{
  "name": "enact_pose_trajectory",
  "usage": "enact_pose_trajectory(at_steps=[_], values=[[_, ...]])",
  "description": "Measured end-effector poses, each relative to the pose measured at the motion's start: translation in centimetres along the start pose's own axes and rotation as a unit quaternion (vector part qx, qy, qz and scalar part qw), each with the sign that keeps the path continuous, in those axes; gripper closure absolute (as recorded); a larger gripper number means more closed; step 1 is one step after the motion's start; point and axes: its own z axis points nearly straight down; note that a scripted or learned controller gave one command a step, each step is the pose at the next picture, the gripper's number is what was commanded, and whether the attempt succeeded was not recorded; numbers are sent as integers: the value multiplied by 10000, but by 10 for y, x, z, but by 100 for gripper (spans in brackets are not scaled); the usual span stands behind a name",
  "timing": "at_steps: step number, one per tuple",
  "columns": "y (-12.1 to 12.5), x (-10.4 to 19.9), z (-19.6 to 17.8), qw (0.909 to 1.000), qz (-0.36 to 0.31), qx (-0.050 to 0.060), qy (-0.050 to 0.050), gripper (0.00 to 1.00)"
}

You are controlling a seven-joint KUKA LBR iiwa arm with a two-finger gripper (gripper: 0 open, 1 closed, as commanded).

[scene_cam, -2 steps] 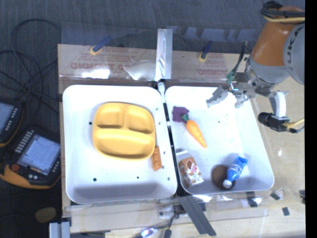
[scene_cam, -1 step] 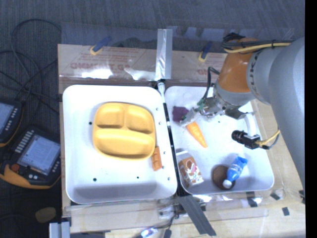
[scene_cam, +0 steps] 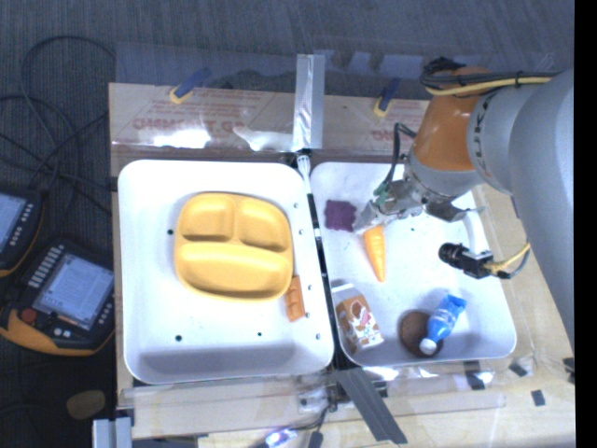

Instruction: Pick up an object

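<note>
A: Right bin (scene_cam: 504, 343), upper middle, there's the orange carrot-shaped cone (scene_cam: 375, 251). Long axis runs nearly top to bottom, wide end up toward the gripper (scene_cam: 381, 205), tip pointing down the frame toward the near edge.

B: And the gripper itself?

A: Sitting just above the cone's wide end, down low in the bin. It's a blur of grey metal from here; whether anything is between the tips, I cannot tell, and how they stand is lost too (the wrist's orange band and the bulk of the arm (scene_cam: 522, 138) crowd that corner).

B: What else is in there?

A: A purple lump (scene_cam: 339, 215) just left of the gripper. Along the near edge: a small printed carton (scene_cam: 358, 323), a brown round thing (scene_cam: 411, 329), and a blue bottle with a white cap (scene_cam: 440, 322) lying across it, half covering it.

B: The left bin (scene_cam: 140, 343)?

A: A yellow divided tray (scene_cam: 233, 245), with a small orange piece (scene_cam: 295, 299) tucked at its lower right corner, partly hidden against the wall.

B: Surroundings?

A: Bins sit on a wooden board (scene_cam: 215, 110), taped at the far edge. Dark carpet (scene_cam: 233, 17) beyond, cables, and a handheld pendant (scene_cam: 61, 292) at the far left, cut off by the frame.
</note>
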Motion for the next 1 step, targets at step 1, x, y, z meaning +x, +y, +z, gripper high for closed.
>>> enact_pose_trajectory(at_steps=[1], values=[[53,41,-78,9985,-543,-8,-16,100]])
